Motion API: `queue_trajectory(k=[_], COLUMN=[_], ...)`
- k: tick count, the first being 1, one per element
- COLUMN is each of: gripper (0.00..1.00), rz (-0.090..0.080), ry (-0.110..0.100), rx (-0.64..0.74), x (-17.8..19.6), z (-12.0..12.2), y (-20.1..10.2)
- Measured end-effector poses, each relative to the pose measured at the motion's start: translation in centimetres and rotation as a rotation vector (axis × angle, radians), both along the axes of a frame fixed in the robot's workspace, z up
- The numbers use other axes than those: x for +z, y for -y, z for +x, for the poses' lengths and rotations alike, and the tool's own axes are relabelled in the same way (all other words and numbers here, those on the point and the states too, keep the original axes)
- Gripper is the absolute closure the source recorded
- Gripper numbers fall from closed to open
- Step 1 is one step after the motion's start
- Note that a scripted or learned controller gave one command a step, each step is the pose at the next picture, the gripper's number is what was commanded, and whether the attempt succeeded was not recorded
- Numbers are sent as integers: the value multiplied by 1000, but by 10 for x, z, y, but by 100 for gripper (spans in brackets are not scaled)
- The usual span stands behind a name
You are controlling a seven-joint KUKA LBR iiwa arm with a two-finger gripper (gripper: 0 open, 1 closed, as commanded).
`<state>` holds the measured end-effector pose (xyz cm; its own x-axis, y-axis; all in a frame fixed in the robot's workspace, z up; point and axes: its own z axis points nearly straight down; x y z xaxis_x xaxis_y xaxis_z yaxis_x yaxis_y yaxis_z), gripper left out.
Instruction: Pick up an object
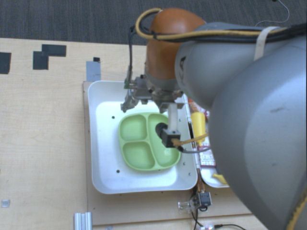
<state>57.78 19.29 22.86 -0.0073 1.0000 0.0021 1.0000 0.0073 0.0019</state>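
Observation: the gripper [136,96] stands low inside the left bin [103,176], with the grey arm [249,109] coming in over the right bin [211,180] and covering most of it. Gripper state: cannot be determined; the wrist housing hides the working end, so whether it is spread, closed or pinching anything is not established, and nothing can be recorded as held. Task object: the only loose item within reach is a green divided plate [139,145] with three compartments. It lies flat on the bin floor just to the near side of the gripper, and its far rim lies directly beneath or touching the gripper's lower hardware; contact cannot be confirmed from this angle. A yellow item [197,123] lies to the gripper's right, past the dividing wall, in the right bin, partly hidden by the arm. Assessment: the task appears to be at the approach or grasp-attempt step, with no lift in evidence, since the plate rests level in the bin. Requirement for the next move: the plate offers only thin raised walls, so a grip would need one jaw on each side of the far rim or of an inner divider, followed by a straight lift. Risk noted: a shallow, smooth plate may slip or tip out on closing.
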Motion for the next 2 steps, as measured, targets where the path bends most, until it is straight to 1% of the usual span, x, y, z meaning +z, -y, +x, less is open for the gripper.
queue_trajectory(k=[1,2], gripper=[100,100], rz=[-1,-2], ry=[-3,-4], rx=[0,-5], x=[8,-47], z=[-63,-92], y=[-42,-42])
